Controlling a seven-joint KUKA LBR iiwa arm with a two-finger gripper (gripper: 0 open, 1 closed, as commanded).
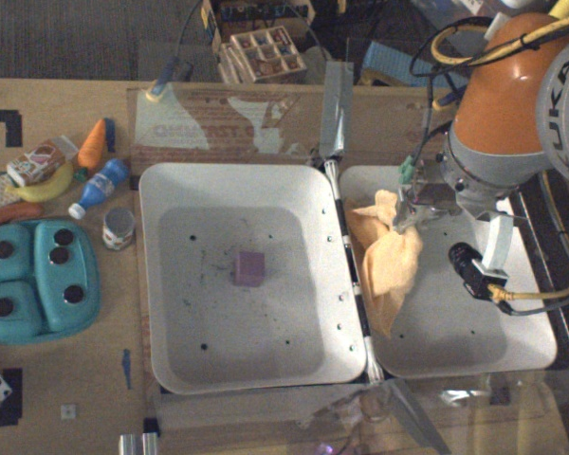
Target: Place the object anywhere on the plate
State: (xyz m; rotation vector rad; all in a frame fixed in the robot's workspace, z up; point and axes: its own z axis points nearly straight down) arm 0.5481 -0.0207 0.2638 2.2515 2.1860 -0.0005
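Wooden bench (66, 112) up top here, with two shallow white bins sitting side by side on it, and I'll use the left bin (171, 197) as my reference for everything. Sitting near the middle of that bin's floor is a small purple block (249, 268), flat on its base, well apart from every wall. Just across the shared rim is the right bin (474, 349), and a yellow cloth (391, 263) is bunched up along its near wall, touching the rim that divides the two. My gripper (415, 207) is over the upper end of that cloth, so on the far side of the rim from the block; honestly can't tell from this angle how it's set or whether it has any of the fabric. My orange-banded arm (507, 74) comes in above the right bin. On the other side of the left bin, out on the bench, there's a teal tray (33, 278), a small can (119, 227), a blue bottle (100, 188), a banana (40, 190) and a carrot (94, 143).
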